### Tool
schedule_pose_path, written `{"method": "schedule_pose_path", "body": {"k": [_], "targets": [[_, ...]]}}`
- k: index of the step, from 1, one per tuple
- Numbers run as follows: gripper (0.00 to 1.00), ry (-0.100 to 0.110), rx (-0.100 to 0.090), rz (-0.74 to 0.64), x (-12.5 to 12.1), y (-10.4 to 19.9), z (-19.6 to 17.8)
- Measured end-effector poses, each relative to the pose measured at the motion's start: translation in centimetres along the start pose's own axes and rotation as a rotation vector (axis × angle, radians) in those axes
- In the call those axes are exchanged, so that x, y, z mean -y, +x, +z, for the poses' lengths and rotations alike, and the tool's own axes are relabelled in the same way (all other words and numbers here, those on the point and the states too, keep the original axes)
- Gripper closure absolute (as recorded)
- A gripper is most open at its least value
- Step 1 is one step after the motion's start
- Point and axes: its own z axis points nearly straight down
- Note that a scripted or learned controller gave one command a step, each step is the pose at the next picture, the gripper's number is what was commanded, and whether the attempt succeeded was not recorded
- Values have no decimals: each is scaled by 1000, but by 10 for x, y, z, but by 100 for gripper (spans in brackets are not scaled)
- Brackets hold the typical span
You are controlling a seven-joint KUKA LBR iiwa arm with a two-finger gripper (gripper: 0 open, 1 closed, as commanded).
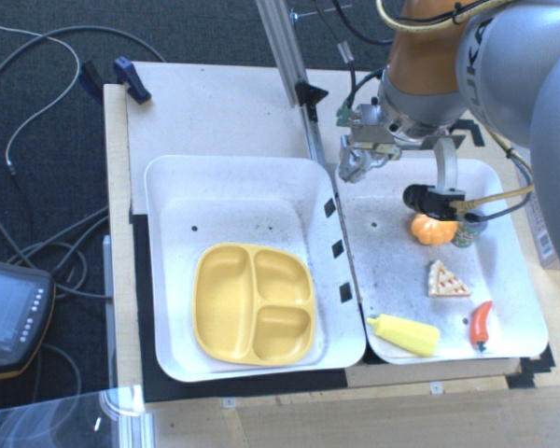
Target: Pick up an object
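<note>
Orange toy (433, 231) in right bin (392, 269) | claw (353, 168) apart (arm (527, 59) lettering partly legible)

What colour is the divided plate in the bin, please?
The plate is plain yellow, shown best in the camera view.

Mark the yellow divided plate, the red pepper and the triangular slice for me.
yellow divided plate (252, 303), camera view, on its central ridge.
red pepper (482, 322), camera view, mid-body.
triangular slice (446, 282), camera view, its centre.
</note>
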Motion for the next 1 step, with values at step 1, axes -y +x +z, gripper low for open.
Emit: {"method": "schedule_pose_path", "body": {"k": [1], "targets": [[100, 0, 0, 0, -16, 61, 1]]}}
